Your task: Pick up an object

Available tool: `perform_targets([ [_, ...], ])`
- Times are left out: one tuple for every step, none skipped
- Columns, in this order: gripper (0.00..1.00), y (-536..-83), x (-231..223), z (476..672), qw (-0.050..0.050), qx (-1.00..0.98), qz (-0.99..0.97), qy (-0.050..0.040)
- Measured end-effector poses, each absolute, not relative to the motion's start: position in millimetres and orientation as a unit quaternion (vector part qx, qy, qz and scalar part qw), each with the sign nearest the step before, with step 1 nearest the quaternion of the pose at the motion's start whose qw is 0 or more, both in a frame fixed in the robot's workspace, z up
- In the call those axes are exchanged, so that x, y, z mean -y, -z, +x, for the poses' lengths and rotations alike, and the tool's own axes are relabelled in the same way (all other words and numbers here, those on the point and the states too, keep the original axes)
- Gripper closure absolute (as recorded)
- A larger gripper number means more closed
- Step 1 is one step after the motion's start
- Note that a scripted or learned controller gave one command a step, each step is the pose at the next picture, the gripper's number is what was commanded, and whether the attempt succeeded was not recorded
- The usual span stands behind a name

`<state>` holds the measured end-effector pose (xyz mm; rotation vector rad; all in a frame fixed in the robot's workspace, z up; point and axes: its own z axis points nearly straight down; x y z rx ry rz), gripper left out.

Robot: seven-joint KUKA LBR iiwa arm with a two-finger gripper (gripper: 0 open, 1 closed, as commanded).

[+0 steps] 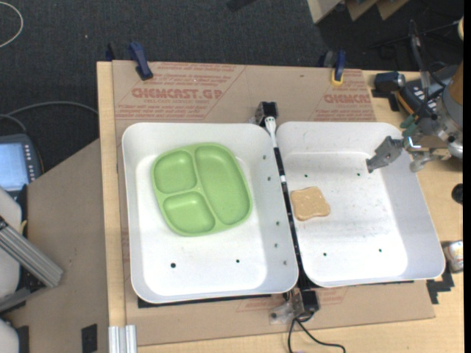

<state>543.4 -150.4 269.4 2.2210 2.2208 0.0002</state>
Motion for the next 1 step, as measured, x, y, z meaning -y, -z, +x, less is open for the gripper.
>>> perform_targets([
  [0.00, -438.4, 114.3, 526.0, 0.009, -0.709, 0.705, -0.0066],
])
